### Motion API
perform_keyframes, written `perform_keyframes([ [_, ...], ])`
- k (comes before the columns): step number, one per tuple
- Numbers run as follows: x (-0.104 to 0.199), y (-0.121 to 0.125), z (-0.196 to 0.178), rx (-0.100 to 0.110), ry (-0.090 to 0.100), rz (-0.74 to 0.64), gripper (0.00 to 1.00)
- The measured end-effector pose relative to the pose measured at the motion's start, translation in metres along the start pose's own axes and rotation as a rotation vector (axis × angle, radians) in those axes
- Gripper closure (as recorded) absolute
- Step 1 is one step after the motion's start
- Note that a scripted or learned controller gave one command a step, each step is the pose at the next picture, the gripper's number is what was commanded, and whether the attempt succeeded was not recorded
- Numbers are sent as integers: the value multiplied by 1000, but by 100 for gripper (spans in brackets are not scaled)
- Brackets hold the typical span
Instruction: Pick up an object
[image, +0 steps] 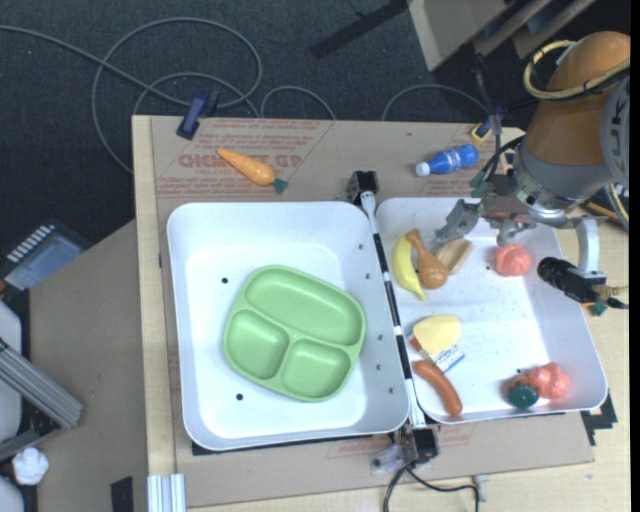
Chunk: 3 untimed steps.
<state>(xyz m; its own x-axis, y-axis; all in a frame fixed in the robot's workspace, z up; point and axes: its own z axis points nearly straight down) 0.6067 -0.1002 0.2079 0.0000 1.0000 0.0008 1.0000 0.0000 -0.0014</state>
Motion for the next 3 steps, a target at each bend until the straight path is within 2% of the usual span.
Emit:
perform_keyframes([
  [1, 8, 5, 107, -12, -1, 0, 0],
  [2, -50, -94, 124, 0, -2, 2, 0],
  [3, 9, -62, 122, -3, -1, -1, 0],
])
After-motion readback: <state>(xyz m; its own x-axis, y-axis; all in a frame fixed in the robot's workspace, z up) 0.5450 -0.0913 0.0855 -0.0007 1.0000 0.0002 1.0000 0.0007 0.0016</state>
